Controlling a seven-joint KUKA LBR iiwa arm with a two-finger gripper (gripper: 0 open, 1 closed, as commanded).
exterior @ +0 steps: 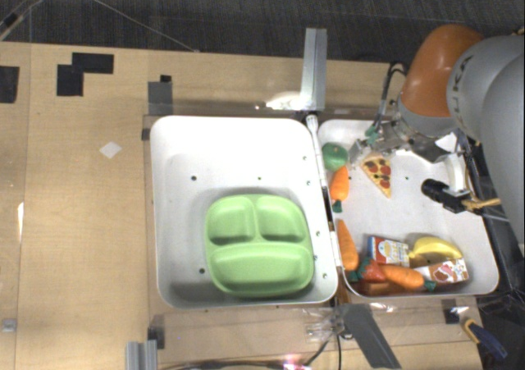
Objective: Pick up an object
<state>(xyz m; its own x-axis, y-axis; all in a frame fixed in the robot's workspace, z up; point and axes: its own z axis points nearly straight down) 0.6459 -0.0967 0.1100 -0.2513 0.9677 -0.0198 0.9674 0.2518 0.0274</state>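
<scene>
The right white bin [426, 229] holds toy food. A pizza slice [378, 174] lies near its far left. To the left of the slice sit a green round piece [333, 154] and an orange carrot [339, 184]. Another carrot [347, 246] lies along the left wall. At the near edge are a banana [435, 248], a small juice carton [387, 250], a third carrot [401, 276] and a red-and-white box [449, 272]. My gripper [374, 138] hangs at the bin's far edge, just above the pizza slice's wide end. The grey arm with its orange band [431, 81] rises behind it.
The left white bin [176, 196] bears a green divided plate [258, 244]. A raised wall [322, 196] separates the two bins. A black part with cables [445, 194] hangs over the right bin's right side. A metal post [314, 65] stands behind the bins.
</scene>
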